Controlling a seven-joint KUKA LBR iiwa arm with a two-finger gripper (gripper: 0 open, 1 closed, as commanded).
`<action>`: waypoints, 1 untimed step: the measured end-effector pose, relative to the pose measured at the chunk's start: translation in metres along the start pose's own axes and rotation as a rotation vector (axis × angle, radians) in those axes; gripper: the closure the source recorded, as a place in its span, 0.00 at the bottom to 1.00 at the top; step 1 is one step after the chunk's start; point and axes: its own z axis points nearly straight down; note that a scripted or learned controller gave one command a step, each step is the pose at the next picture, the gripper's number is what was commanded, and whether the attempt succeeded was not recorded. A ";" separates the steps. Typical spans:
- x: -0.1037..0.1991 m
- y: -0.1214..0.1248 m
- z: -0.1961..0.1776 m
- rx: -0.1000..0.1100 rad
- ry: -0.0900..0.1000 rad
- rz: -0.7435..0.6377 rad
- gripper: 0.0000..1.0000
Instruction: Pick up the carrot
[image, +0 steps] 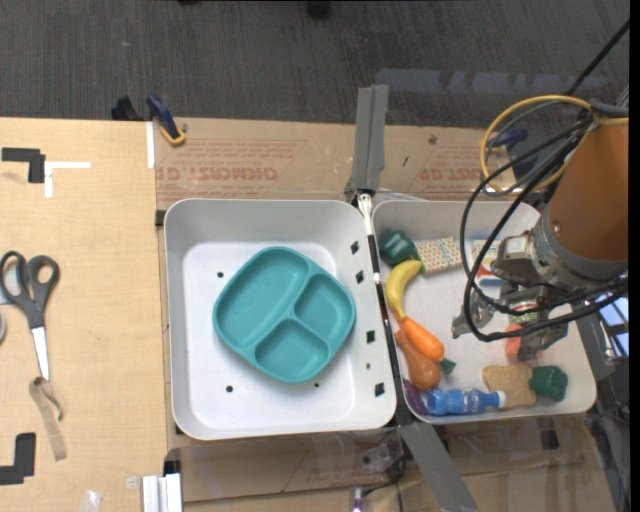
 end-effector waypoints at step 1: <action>-0.030 -0.015 0.077 0.000 0.000 -0.043 0.00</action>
